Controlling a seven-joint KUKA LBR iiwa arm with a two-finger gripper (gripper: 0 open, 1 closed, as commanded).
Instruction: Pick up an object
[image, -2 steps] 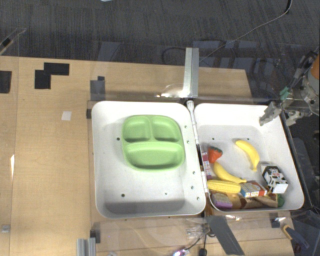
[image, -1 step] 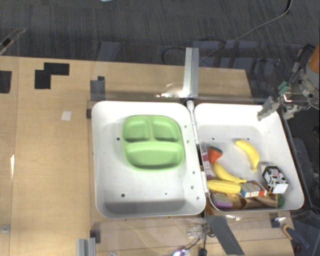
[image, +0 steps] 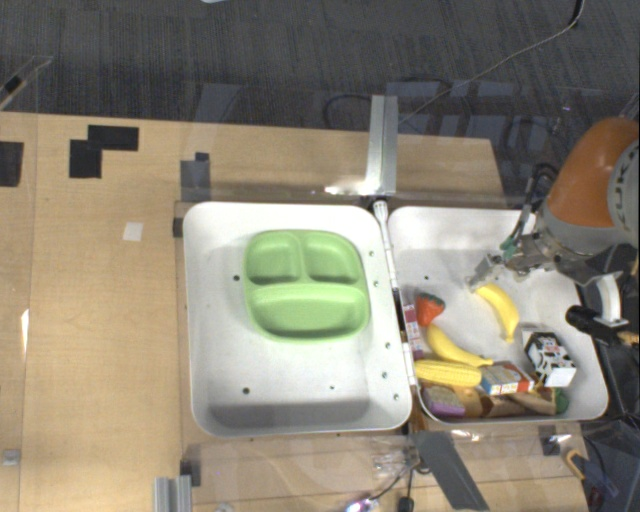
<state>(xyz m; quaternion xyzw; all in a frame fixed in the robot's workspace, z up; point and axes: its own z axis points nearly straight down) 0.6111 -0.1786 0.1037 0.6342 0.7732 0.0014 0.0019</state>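
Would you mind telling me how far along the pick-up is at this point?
Nothing looks picked yet: the toys, including the banana, lie in the right bin. In hand: the pincer hangs just above the banana's upper end. Left: closing on an object and lifting it. The green tray sits in the left bin.

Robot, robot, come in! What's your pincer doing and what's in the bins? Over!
Pincer low in right bin, just above a banana, nothing gripped. More toy food piled along the bin's near edge. Green divided plate in left bin.
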